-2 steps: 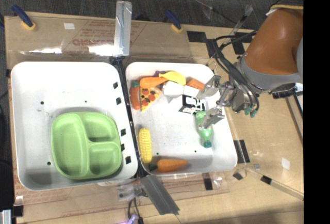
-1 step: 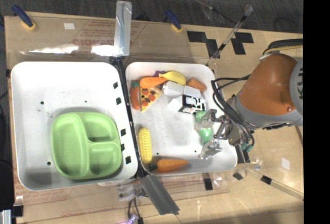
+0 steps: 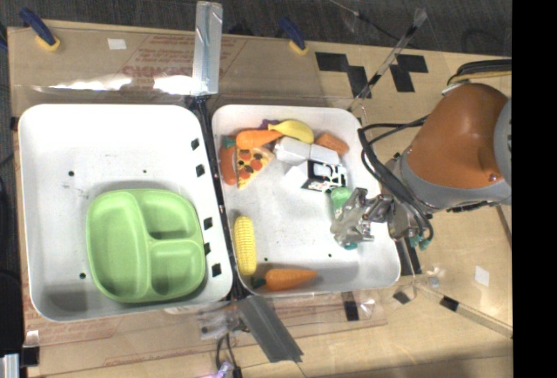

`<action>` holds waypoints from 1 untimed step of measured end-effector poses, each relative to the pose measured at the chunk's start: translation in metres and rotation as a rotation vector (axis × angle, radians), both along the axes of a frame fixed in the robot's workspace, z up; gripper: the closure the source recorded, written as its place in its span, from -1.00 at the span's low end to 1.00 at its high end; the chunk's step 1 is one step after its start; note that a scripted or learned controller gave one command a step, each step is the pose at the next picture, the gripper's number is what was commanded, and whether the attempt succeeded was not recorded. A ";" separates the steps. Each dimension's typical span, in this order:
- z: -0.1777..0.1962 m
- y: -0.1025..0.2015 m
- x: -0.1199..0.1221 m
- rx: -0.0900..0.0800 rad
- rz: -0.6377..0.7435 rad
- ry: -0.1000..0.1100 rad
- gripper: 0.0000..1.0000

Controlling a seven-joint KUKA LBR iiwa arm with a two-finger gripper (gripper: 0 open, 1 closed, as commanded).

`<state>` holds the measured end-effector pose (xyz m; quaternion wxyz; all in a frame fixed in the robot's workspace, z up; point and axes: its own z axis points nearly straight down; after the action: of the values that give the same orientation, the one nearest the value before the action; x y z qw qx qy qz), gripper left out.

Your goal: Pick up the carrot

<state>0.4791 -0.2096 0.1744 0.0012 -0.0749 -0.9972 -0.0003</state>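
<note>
The carrot point(image 3: 287, 279), orange with a darker stub end, lies flat along the near wall of the right bin point(image 3: 383, 267), just right of the corn's lower tip. My gripper point(image 3: 352, 224) hangs low over the right side of that bin, up and to the right of the carrot and apart from it. A small green object point(image 3: 341, 197) sits right at the gripper's upper edge; whether it touches the gripper is unclear. The grey arm with its orange band point(image 3: 457, 141) reaches in from the right.
A corn cob point(image 3: 246, 244) lies by the bin's left wall. At the far end sit a pizza slice point(image 3: 248, 163), a yellow fruit point(image 3: 294, 131), orange pieces point(image 3: 331, 142), a white box point(image 3: 291, 150) and a black-and-white packet point(image 3: 324, 176). A green divided plate point(image 3: 145, 241) rests in the left bin point(image 3: 52, 141).
</note>
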 end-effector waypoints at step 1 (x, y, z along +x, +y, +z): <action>0.103 -0.002 -0.001 -0.004 -0.118 -0.009 1.00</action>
<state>0.4786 -0.2116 0.2773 -0.0037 -0.1337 -0.9910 0.0013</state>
